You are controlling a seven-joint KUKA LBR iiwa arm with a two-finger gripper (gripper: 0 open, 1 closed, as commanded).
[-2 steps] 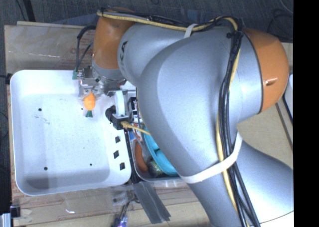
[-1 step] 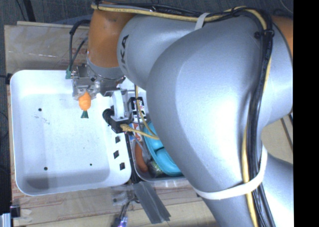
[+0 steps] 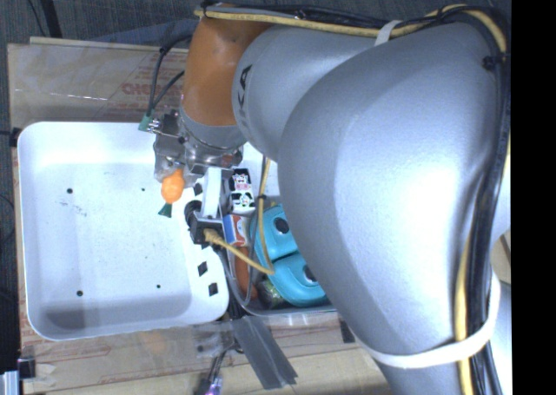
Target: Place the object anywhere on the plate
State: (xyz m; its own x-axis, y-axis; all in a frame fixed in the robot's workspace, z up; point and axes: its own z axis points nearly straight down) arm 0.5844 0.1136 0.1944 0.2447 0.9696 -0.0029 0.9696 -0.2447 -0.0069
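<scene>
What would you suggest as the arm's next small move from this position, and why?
Probably a short lift straight up, to check what came with it. The gripper sits at the left bin's right edge with a small orange object at its tip, though a firm hold can't be confirmed. The arm covers most of the right bin, hiding any plate there.

A small orange carrot-like object (image 3: 172, 187) with a green end hangs over the left bin's right side.
</scene>
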